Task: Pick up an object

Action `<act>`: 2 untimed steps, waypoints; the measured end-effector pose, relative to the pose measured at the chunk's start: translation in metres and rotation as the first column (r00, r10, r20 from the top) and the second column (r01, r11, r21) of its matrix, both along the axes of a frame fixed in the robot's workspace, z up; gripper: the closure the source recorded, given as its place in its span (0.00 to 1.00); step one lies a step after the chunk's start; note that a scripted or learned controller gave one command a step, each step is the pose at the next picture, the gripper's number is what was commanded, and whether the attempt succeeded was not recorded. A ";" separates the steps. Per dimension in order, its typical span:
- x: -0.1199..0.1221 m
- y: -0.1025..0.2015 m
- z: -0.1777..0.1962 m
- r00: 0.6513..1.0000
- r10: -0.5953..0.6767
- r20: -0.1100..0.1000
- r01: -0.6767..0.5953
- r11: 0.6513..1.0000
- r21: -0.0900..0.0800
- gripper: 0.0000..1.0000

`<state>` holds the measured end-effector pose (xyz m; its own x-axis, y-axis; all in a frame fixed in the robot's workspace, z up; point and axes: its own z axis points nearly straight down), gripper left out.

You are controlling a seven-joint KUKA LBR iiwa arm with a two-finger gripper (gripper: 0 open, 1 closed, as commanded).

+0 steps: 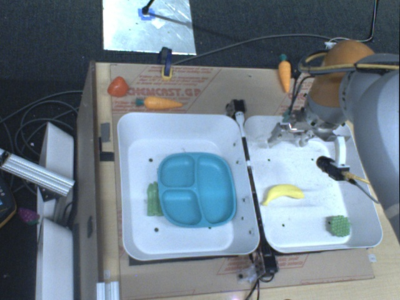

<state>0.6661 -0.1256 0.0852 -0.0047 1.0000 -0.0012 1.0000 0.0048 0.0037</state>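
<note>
Approach step. Claw [289, 133] hangs over right bin [369, 233] far edge, fingers spread, nothing between them. Banana [282, 194] lies mid-bin, nearer front, well apart. Next: shift toward banana, descend, align, close.

Dark speckled floor [50, 36], shiny metal sheet [149, 17] lying on it, black cables [37, 114] looping left, brown cardboard-topped desk [206, 83]

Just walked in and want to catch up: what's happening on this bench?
A grey robot arm reaches in over the right bin, its gripper near the bin's far edge with nothing seen in it. A banana and a green object lie untouched in that bin. The left bin holds a blue divided plate.
</note>
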 end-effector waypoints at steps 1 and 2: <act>0.003 -0.041 0.000 1.000 -0.003 0.000 0.003 1.000 -0.001 0.00; -0.107 -0.048 -0.001 1.000 -0.004 -0.004 0.004 1.000 0.000 0.00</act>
<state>0.5592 -0.1738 0.0842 -0.0003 1.0000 -0.0007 1.0000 0.0003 0.0001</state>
